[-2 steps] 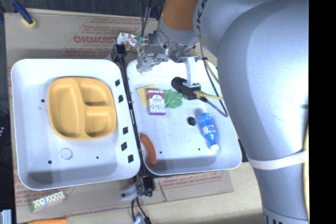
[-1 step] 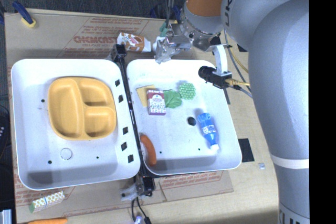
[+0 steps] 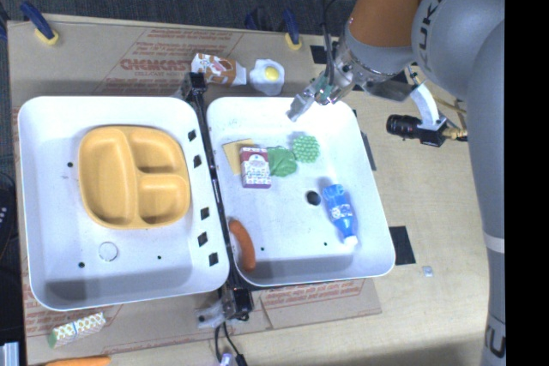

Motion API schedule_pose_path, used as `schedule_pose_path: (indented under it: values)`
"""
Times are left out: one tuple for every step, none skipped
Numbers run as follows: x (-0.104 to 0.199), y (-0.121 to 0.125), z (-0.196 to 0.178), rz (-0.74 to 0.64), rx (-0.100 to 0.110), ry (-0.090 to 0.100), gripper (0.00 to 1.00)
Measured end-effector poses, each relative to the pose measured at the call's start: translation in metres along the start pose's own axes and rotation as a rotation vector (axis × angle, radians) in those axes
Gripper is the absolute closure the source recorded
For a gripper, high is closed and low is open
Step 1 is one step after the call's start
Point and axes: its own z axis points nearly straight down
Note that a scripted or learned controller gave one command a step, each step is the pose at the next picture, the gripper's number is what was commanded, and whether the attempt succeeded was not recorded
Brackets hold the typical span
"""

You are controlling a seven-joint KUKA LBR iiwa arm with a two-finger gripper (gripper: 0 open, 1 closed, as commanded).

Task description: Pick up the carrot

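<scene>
A: End effector (image 3: 314,99) hangs over the back edge of the right bin (image 3: 369,184), nothing between its fingers. Open or closed, can't tell, too small and blurred.

B: Carrot?

A: Carrot (image 3: 243,243) is in the right bin's front-left corner, lying against the left wall, just beside the divider between the bins. Orange, stubby.

B: Direction from the end effector?

A: Toward the front of the bin and to the view's left, diagonally across the bin, well apart. Long axis runs roughly front to back along the wall, tilted a little. One arm, so no choice of side. I'd guess the wall crowds one finger (risky grasp).

B: Counts, quick.

A: Bins: two. Carrot: one. In the right bin also one red box (image 3: 256,167), one yellow slab (image 3: 233,152) half under it, one green leaf (image 3: 281,161), one green dotted round thing (image 3: 305,148), one blue bottle (image 3: 338,210), one small dark disc (image 3: 313,199). Left bin (image 3: 39,184): one yellow tray (image 3: 133,176).

B: Outside the bins?

A: On the worktop (image 3: 429,296) behind them: one brown-and-white item (image 3: 214,69), one white-and-yellow item (image 3: 267,75) (egg, maybe). Front-left: one small packet (image 3: 77,327).

B: Between carrot and end effector?

A: Red box and leaf sit near that line, mid-bin.
</scene>
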Motion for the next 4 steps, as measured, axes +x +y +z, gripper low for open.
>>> schedule_pose_path:
  values:
    - [-0.053,-0.051,-0.127,-0.255,-0.002,-0.004,1.0]
    - [-0.026,-0.114,-0.07,-0.721,-0.001,-0.001,1.0]
    - [0.005,-0.163,-0.076,-0.837,-0.001,-0.001,1.0]
    - [0.016,-0.181,-0.101,-0.95,-0.002,-0.005,1.0]
